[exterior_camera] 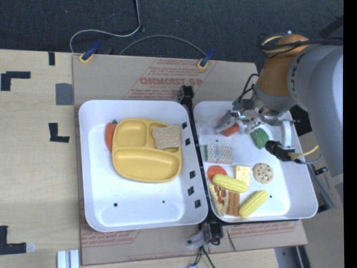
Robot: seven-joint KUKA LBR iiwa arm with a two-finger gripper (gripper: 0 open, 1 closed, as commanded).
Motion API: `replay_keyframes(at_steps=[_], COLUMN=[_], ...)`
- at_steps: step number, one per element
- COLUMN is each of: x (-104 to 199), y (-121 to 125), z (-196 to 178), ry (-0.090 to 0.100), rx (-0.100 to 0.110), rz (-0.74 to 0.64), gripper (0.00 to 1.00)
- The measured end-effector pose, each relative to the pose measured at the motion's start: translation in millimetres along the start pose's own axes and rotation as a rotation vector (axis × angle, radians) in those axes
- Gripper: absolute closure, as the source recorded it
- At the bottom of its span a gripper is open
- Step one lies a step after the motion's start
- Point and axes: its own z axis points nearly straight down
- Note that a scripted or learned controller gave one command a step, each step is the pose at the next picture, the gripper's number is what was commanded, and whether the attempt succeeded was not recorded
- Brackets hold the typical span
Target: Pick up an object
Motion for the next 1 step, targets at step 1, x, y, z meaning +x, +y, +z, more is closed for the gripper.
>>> replay_keyframes(at_steps=[1], x=[11.6], y=[27.9], z=[26.5], ry=[0.001], rx=[0.003], rz=[-0.002], gripper=[0.00])
